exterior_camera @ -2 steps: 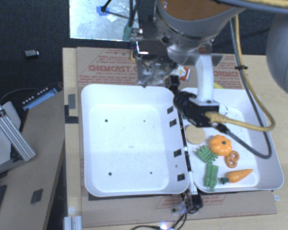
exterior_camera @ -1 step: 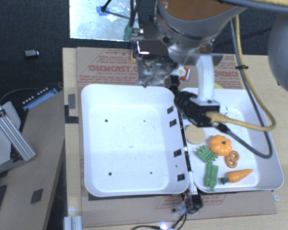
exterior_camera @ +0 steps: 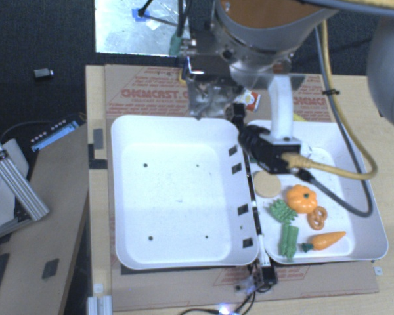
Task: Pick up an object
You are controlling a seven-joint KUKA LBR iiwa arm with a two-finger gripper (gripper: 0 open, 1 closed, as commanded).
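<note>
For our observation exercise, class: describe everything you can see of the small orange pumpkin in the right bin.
The pumpkin is a small, round, glossy orange toy, plastic-looking, with ribbed sides and a short stem on top. It lies in the right bin, beside the green leafy piece and just above the pretzel, which it seems to touch.

bench (exterior_camera: 72, 176): carrying a printed cardboard sheet (exterior_camera: 151, 90)
cardboard sheet: lying under both bins
left bin (exterior_camera: 128, 149): sitting beside right bin (exterior_camera: 364, 231), edges touching

orange pumpkin (exterior_camera: 301, 199), right bin (exterior_camera: 374, 238)
</note>
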